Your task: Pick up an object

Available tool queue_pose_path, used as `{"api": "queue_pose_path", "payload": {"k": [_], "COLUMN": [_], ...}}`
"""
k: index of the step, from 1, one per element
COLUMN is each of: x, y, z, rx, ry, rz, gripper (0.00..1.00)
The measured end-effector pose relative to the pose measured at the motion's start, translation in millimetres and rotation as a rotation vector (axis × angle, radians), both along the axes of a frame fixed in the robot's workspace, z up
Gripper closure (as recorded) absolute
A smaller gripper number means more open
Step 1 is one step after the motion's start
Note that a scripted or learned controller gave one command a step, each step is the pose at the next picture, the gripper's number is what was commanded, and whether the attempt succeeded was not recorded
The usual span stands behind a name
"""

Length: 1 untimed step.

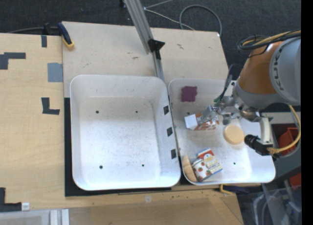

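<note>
Two white bins side by side, and we're down in the right bin [254, 172] with the gripper [211, 117] low over a small red-and-white crumpled packet [204, 124]. We can't tell how the gripper is set. It looks like the grasp step; next comes a clean lift. Sharing that bin: a purple square block [189, 93], a round tan disc [234, 134], a red-and-white carton [207, 164]. The left bin [117, 131] holds no objects.

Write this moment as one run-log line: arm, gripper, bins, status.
arm: over right bin | gripper: down at small packet | also in bin: purple piece, yellow disc, carton | left bin | status: nothing lifted
</note>
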State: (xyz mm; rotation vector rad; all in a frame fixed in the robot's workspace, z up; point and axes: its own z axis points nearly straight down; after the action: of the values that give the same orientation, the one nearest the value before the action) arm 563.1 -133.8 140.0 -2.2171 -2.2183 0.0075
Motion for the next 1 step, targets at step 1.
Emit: {"api": "queue_pose_path", "payload": {"k": [1], "x": [5.3], "y": [3.3], "z": [-42.3], "rx": [0.008], "ry": [-0.014], "rz": [0.003], "gripper": [0.0]}}
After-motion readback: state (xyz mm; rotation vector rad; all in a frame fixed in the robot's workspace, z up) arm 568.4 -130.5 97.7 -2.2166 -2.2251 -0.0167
